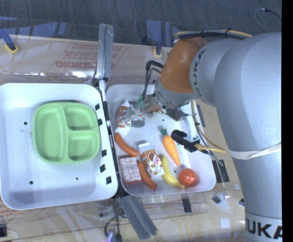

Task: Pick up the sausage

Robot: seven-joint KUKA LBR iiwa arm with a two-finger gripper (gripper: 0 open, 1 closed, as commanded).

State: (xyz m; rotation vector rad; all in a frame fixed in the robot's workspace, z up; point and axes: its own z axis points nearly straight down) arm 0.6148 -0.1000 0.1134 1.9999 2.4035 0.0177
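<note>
Two reddish-brown sausages lie in the right bin (207, 183). One sausage (125, 144) sits slanted near the bin's left wall. The other sausage (147, 176) lies by the front wall, between a brown packet (129, 169) and a small carton (153, 164). My gripper (137, 114) hangs over the bin's back left part, above a crumpled snack packet (123, 116). It is behind the nearer sausage and apart from it, and I see nothing held in it.
An orange carrot (171, 149), a yellow banana (168, 176) and a red tomato (187, 177) lie in the right bin's front right part. The left bin (10, 185) holds a green divided plate (66, 131). The arm's bulk covers the right bin's back right corner.
</note>
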